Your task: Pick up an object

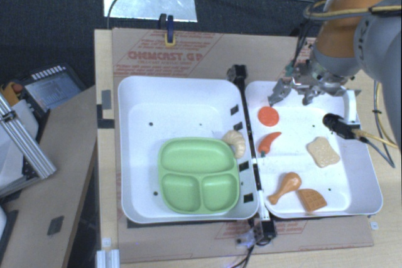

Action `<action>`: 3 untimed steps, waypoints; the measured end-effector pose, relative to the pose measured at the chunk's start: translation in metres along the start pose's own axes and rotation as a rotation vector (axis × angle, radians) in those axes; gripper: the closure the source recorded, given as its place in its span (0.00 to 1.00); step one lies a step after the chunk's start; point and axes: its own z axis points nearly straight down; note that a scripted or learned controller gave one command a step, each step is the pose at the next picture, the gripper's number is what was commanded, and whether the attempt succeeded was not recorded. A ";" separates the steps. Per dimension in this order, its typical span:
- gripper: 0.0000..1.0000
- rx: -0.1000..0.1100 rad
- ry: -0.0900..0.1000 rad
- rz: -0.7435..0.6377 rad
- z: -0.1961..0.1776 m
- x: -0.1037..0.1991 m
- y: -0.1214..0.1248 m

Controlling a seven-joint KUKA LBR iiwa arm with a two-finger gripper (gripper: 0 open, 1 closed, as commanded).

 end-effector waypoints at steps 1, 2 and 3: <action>0.00 -0.011 -0.001 -0.002 -0.007 0.000 0.003; 0.00 -0.007 -0.001 0.000 0.055 -0.002 -0.002; 0.00 -0.008 -0.001 0.001 0.097 -0.001 -0.002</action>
